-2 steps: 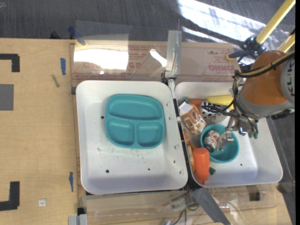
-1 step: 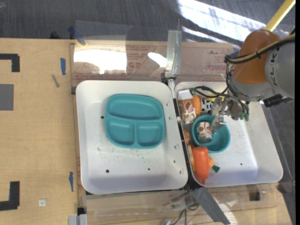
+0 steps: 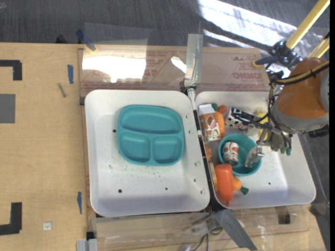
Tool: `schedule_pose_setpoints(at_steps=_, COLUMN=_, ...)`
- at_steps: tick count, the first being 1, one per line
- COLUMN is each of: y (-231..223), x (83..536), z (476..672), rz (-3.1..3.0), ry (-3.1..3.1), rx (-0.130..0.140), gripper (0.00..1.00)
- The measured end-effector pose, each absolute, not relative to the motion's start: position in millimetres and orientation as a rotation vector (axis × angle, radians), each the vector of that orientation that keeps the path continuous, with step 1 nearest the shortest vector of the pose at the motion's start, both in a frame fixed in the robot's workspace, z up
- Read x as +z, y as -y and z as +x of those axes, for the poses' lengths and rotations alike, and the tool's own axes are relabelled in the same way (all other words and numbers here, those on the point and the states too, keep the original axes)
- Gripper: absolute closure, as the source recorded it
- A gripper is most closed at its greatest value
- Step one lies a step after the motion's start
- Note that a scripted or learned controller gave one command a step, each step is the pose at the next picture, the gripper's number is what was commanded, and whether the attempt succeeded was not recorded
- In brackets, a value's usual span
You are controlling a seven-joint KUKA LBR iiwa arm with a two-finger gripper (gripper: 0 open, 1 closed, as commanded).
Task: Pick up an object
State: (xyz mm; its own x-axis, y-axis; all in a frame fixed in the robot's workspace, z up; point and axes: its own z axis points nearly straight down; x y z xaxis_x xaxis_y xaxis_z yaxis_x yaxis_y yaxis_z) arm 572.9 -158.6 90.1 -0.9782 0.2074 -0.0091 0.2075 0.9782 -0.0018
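The arm's hand (image 3: 256,153), its fingers' spread impossible to tell, hangs at the right rim of the round teal plastic bowl (image 3: 238,153), whose small printed can (image 3: 231,152) lies just to its left.

two white bins (image 3: 99,192), speckled dark inside. teal divided plate (image 3: 151,134). teal bowl (image 3: 242,161) with red-white can (image 3: 231,152). orange carrot (image 3: 224,183), green tip. orange-brown carton (image 3: 212,124). black-white spotted item (image 3: 241,118). arm (image 3: 301,95) orange band, grey. tan bench (image 3: 36,156).
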Motion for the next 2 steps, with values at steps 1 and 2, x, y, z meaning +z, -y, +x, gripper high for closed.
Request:
schedule_pose_setpoints(at_steps=1, y=113, x=93, z=556.6, rz=0.462, ry=-3.087, rx=-0.003, gripper=0.0)
schedule_pose_setpoints(at_steps=2, y=98, x=135, z=614.8, rz=0.402, ry=-3.104, rx=0.001, gripper=0.0)
